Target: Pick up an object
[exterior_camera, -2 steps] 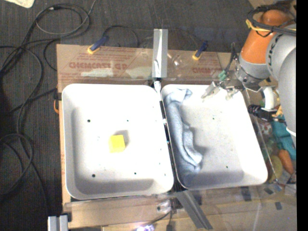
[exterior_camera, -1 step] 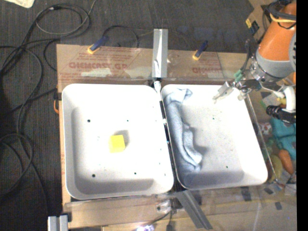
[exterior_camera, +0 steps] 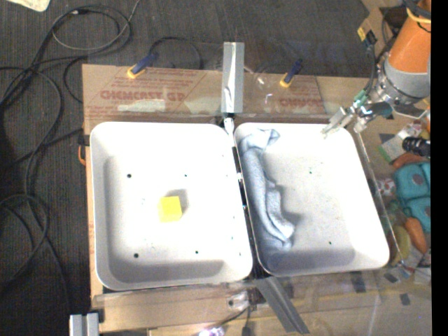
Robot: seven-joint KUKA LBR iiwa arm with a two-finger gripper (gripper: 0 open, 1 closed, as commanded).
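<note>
A small yellow block [exterior_camera: 171, 208] lies near the middle of the left white bin [exterior_camera: 112, 145]. A grey-blue cloth [exterior_camera: 267, 191] stretches in a crumpled strip along the left side of the right white bin [exterior_camera: 350, 208]. My gripper [exterior_camera: 342, 125] hangs over the far right corner of the right bin, well away from the cloth and the block. Its two thin fingers [exterior_camera: 329, 127] are spread open with nothing between them. The arm's orange band [exterior_camera: 411, 44] shows above the wrist at the upper right.
A metal post [exterior_camera: 232, 75] stands behind the seam between the bins. Two clamps [exterior_camera: 140, 65] pin the cardboard backing. Cables [exterior_camera: 42, 117] loop on the floor at left. Several colourful objects [exterior_camera: 413, 187] are piled to the right of the right bin.
</note>
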